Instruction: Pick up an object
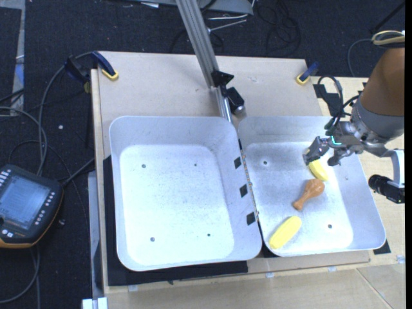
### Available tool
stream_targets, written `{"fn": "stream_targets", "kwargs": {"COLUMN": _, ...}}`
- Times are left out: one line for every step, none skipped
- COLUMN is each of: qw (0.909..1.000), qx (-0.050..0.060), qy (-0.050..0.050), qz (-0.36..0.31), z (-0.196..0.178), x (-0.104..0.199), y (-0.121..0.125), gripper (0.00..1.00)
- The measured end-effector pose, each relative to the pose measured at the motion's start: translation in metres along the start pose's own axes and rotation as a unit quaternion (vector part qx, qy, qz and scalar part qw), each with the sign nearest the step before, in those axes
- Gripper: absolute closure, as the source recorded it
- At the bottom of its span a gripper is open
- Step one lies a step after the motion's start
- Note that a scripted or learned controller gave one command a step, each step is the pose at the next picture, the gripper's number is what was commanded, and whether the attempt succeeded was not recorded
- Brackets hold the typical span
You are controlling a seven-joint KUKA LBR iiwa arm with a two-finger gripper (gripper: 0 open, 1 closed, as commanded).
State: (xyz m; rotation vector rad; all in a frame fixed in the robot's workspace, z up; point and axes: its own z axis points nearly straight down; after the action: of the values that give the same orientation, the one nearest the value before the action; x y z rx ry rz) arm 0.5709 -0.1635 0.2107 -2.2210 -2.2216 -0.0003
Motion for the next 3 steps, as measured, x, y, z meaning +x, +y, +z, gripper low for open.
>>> {"fn": "stream_targets", "kwargs": {"qw": 1.0000, "qx": 0.000, "qy": 0.000, "qz": 0.000, "z": 0.000, "x": 0.000, "y": 0.000, "gripper": 0.00}}
{"fn": "stream_targets", "kwargs": {"qw": 1.0000, "qx": 0.002, "qy": 0.000, "qz": 0.000, "z": 0.057, "x": 0.007, "y": -0.007, "gripper": 0.00}}
{"fn": "stream_targets", "kwargs": {"qw": 1.0000, "qx": 0.002, "qy": 0.000, "qz": 0.000, "z": 0.109, "x": 0.008, "y": -0.008, "gripper": 0.00}}
